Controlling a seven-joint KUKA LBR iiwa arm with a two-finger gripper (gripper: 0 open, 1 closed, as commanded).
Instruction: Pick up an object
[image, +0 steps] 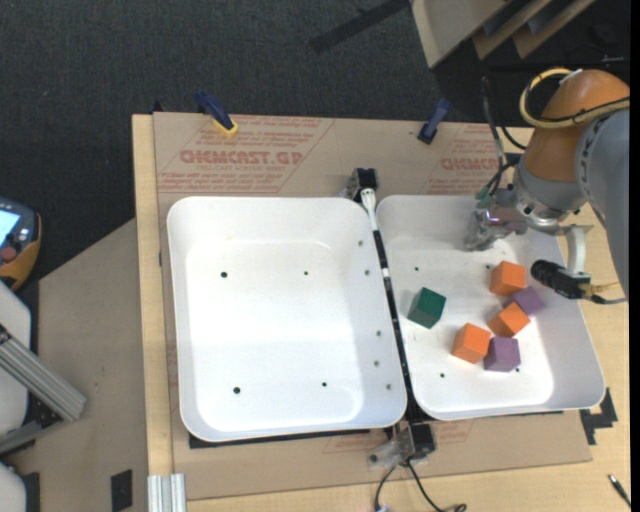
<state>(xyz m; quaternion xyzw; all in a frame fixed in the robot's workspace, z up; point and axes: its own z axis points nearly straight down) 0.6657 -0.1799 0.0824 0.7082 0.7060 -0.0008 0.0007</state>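
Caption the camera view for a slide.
Gripper hovers in the right bin above orange, purple and green blocks.

gripper (484, 228) low in right bin (440, 395) — green cube (427, 307), orange cubes

Arm comes in from the right, orange band up top, wrist bent down, claw (487, 226) hanging low near the far end, pointing down-left.

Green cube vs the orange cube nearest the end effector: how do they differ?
The green cube is dark green and sits alone near the bin divider; the orange cube is bright orange and sits in the cluster, beside a purple block. The orange one lies closer to the end effector. Both are similar-sized cubes in the right bin.
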